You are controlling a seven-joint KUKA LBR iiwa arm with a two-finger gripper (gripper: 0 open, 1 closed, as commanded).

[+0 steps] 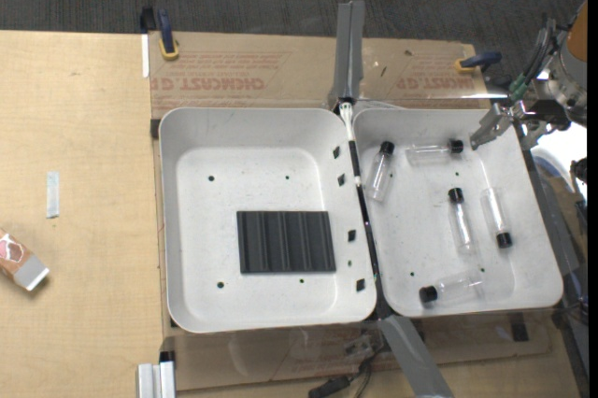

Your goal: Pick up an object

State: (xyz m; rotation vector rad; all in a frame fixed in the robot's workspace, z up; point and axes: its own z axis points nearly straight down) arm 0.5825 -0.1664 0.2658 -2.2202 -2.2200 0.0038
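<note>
Several clear plastic tubes with black caps lie in the right bin [537, 228]. One tube [378, 172] rests by the bin's left wall, another [430, 151] lies across the far end, and two tubes [462, 223] [492, 211] sit in the middle. One more tube [456, 285] lies near the front wall. My gripper [502, 135] hangs over the bin's far right corner, above the rim and right of the far tube. It is open, with nothing between its fingers.
A dark ribbed rectangular block [286, 242] lies flat in the left bin [187, 200]. A grey upright post [348, 50] stands behind the seam between the bins. Clamps [164, 36] [478, 63] hold the cardboard at the back. A small packet [19, 261] lies at the far left of the bench.
</note>
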